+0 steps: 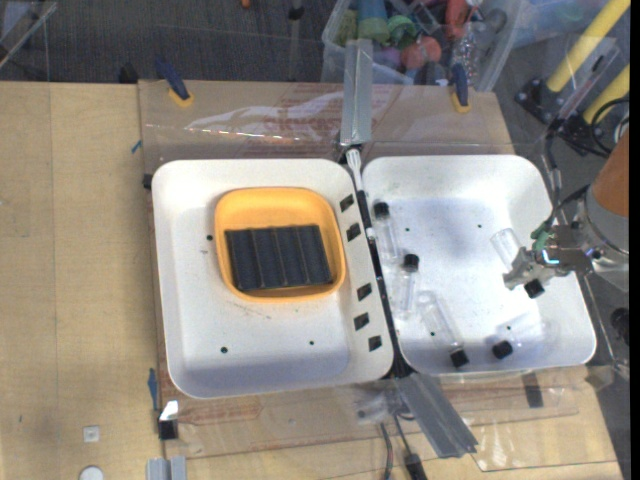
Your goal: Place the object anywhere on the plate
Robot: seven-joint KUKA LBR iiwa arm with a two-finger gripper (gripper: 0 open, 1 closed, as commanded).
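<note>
Claw point(530, 273) over right edge of right white bin point(470, 183); finger state cannot be told, nothing seen gripped. Small clear plastic bottles with black caps point(440, 323) scattered beside it. Farther off, left white bin point(180, 268) carries orange square plate point(228, 213) with dark ribbed rectangular block point(278, 258) on it.

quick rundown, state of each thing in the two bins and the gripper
orange plate: flat in the left bin, carrying a dark ribbed block
dark ribbed block: lying flat on the plate
left bin: holds the plate
right bin: holds several clear vials with black caps, scattered and lying on their sides
clear vials: loose on the bin floor, hard to count
gripper: low over the right bin's right side, by a vial
</note>
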